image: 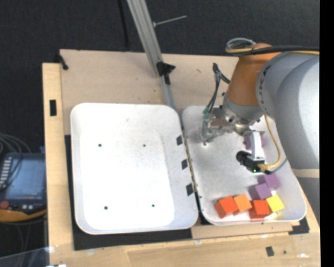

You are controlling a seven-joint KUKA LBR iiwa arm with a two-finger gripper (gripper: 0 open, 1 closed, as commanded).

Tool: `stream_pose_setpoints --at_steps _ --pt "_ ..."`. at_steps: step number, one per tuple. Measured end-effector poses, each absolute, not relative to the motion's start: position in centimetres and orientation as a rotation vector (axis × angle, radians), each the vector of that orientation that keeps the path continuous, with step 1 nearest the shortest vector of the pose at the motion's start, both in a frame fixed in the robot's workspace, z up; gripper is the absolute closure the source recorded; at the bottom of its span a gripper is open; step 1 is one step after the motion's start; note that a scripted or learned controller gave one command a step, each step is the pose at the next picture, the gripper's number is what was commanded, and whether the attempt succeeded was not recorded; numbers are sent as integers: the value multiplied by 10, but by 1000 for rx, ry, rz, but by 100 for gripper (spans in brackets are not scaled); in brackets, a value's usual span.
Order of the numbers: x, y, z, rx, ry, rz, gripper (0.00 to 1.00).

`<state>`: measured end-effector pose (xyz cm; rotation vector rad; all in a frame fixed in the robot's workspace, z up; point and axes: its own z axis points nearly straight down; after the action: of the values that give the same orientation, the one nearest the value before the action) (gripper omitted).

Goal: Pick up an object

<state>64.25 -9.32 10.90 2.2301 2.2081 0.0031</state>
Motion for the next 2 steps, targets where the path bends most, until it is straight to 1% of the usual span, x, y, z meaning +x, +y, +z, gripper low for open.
stream_pose_setpoints --at_steps 1,2 --pt "653 -93 158 2214 2220 6 100" --pt "654 -94 213 2215 2220 7 100"
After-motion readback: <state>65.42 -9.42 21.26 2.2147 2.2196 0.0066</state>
